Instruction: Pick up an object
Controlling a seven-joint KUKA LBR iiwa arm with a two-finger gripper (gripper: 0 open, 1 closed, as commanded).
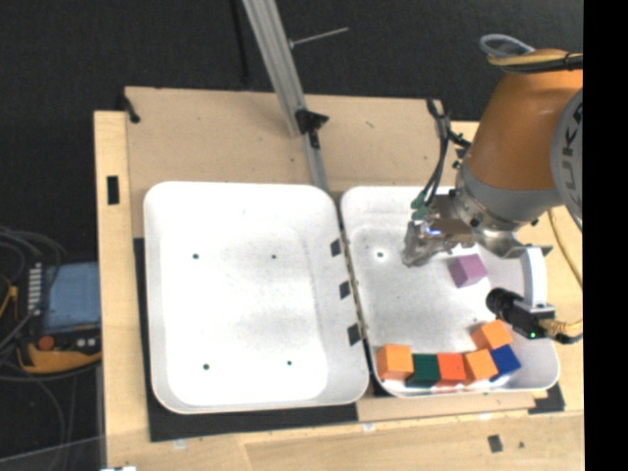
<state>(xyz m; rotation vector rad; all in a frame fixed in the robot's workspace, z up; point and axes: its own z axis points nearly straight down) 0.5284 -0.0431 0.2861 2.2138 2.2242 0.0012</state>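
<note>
Arm: grey KUKA arm [520, 155] with its orange band reaches in from the right and hangs over the upper part of the right bin
Claw: claw [424, 243] sits low over the right bin's floor, near its upper left area; whether it is wide or narrow, I cannot tell, since the tips are small and blurred; nothing is seen between them
Right bin: shallow white bin [392, 302] on the right of the desk, holding all the blocks
Purple block: purple block [467, 269] lies on the bin floor just right of the claw and a little below it, apart from the claw tips
Block row: along the bin's near wall stand an orange block [395, 360], a green block [425, 369], a second orange block [452, 366] and a third orange block [480, 363], packed side by side
Corner blocks: blue block [505, 358] lies at the right end of the row, with another orange block [494, 334] just above it
Left bin: white bin [240, 292] beside the right one, the two rims touching along the middle
Desk: pale wooden desk [211, 130] carries both bins
Pole: slanted metal pole [280, 57] rises from behind the bins toward the top of the view
Side gear: blue box [74, 297] and cables lie off the desk at the left
</note>
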